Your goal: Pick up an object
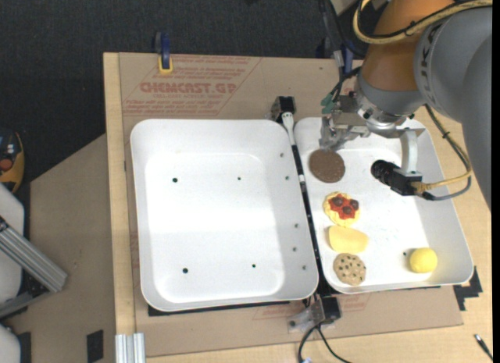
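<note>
Gripper point(334, 137) hangs just above the round brown cookie point(327, 166) in the right bin point(445, 221), and it should go straight down so the cookie sits in its middle.

Two white bins point(148, 197). In the right one: one brown disc point(327, 166), one red-topped pastry point(342, 208), one yellow piece point(347, 239), one cookie point(349, 268), one yellow ball point(423, 260).
</note>
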Robot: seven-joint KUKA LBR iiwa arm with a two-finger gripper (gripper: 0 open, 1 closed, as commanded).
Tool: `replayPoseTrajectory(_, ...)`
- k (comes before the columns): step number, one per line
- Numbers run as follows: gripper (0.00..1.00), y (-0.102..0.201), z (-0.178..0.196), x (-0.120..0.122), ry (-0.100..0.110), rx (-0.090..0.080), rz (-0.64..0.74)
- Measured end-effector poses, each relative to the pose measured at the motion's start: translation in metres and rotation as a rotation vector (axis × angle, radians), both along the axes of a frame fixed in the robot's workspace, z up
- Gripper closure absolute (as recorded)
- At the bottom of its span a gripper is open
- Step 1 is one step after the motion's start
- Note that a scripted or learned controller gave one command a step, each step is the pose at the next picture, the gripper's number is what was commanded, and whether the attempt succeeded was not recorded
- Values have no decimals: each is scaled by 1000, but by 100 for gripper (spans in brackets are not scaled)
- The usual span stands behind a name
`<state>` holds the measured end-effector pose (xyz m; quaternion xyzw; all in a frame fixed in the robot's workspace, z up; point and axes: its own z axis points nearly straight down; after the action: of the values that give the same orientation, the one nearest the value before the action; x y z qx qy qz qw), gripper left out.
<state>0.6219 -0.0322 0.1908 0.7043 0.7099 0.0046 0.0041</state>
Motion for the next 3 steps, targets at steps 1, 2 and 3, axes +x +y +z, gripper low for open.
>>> replayPoseTrajectory(1, 100, -95, 86, 11, 0, -8, -15)
replayPoseTrajectory(2, 100, -78, 314, 20, -10, -6, -5)
replayPoseTrajectory(3, 100, -42, 203, 4, 22, 1, -5)
